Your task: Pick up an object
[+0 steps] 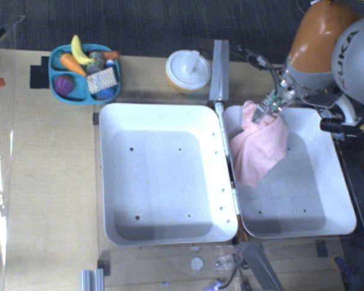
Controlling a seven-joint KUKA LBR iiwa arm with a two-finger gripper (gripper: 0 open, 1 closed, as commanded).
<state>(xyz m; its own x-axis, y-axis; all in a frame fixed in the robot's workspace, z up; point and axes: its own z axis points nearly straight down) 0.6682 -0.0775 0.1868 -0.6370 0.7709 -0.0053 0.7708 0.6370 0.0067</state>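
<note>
A pink cloth (259, 147) hangs in the right bin (327, 223), its top corner pinched between the fingers of the gripper (272, 106) at about twelve o'clock of the cloth. The rest drapes down toward seven o'clock, its lower folds close against the bin's left wall, near the divider between bins. From the cloth toward four o'clock the right bin's floor lies bare, out to the far wall. The left bin (164, 174), at nine o'clock, is open floor. Beyond it, at eleven o'clock, sit a white lidded bowl (188, 70) and a blue toy tray (84, 73).
</note>
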